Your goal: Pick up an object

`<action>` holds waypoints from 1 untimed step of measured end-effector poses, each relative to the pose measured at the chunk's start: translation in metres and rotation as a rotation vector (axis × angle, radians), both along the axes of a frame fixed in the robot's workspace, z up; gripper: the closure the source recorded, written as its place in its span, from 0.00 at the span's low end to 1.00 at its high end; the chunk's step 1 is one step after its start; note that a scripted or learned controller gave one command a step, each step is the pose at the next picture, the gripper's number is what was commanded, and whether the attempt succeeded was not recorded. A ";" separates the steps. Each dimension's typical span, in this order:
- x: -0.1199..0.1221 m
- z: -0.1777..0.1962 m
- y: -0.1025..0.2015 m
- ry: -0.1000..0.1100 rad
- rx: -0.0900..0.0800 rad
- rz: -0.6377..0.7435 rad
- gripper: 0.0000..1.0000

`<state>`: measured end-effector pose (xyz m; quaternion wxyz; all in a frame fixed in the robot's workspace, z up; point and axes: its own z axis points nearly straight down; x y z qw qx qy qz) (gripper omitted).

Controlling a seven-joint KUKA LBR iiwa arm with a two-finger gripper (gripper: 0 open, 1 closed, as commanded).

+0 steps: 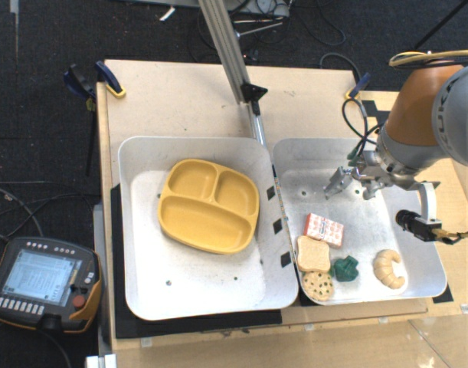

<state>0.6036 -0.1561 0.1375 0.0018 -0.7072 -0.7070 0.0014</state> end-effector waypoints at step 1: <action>0.000 -0.045 0.001 -0.001 0.000 0.000 0.00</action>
